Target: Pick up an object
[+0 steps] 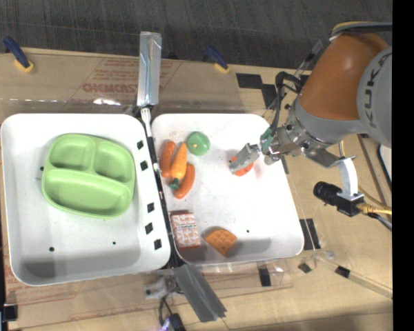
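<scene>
The arm is reaching in over the right bin [279, 216], and the claw [247, 158] is hovering at a small orange-red piece [241, 169] near the bin's upper right; whether the claw is open, closed or gripping that piece cannot be told from this angle. Judged step: the grasp attempt itself. The next move is calling for a confirmed closure on the piece, then a straight lift. Count in the right bin: three carrots [177, 164] bunched together, one green ball [198, 143], one red box [186, 228], one waffle [221, 240]. The left bin [21, 205] is holding one green divided tray [90, 174].
</scene>
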You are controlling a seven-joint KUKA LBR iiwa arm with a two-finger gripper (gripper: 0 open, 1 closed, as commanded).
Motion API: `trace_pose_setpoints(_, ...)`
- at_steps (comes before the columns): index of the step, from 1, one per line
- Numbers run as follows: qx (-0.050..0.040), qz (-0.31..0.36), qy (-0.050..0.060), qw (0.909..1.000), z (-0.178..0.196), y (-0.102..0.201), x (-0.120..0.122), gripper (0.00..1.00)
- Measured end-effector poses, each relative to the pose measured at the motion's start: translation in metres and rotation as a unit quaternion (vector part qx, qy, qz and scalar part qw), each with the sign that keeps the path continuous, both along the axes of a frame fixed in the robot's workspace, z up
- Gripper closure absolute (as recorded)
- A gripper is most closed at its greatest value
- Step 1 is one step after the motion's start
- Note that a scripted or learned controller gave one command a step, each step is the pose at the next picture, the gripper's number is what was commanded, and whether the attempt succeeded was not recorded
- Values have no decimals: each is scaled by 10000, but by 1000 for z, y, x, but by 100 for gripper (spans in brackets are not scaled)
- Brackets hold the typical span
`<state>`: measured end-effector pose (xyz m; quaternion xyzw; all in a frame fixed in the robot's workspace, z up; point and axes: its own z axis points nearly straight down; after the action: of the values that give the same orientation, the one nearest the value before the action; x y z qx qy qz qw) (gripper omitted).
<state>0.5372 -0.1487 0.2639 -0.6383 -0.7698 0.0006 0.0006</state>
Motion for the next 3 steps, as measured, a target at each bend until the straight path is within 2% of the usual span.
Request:
trace_pose_setpoints(1,-4,87,14,10000,-64,74,26,0)
trace_pose_setpoints(2,-3,-281,19,9996,-154,49,44,0)
trace_pose_setpoints(3,-6,-933,-5,9956,-172,43,62,0)
